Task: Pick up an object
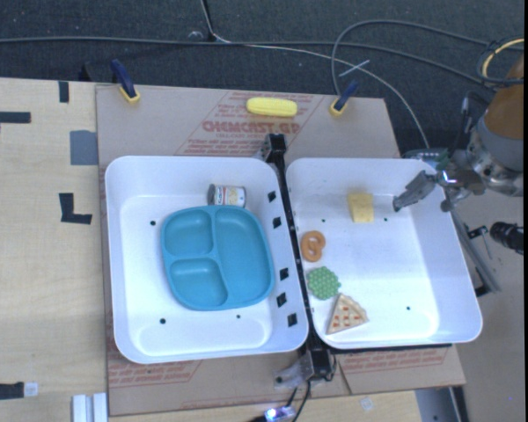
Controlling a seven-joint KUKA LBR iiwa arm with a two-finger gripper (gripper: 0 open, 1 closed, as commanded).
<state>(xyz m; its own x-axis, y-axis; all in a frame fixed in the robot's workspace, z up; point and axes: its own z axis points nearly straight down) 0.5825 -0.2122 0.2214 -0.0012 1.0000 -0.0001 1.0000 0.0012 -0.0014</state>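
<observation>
My end effector [420, 189] hangs open and empty over the right bin's [440, 323] far right corner, near the yellow cheese block [361, 207], with pretzel [312, 245] and pizza slice [345, 313] further off.

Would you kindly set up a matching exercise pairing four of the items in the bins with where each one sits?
Items:
1. blue divided plate
2. small can
3. yellow block
4. pizza slice toy

Places:
A. right bin, near its front edge
B. left bin, filling its middle
C. right bin, toward the back, left of the end effector
D. left bin, just behind the plate

Pairs: 1-B, 2-D, 3-C, 4-A
</observation>
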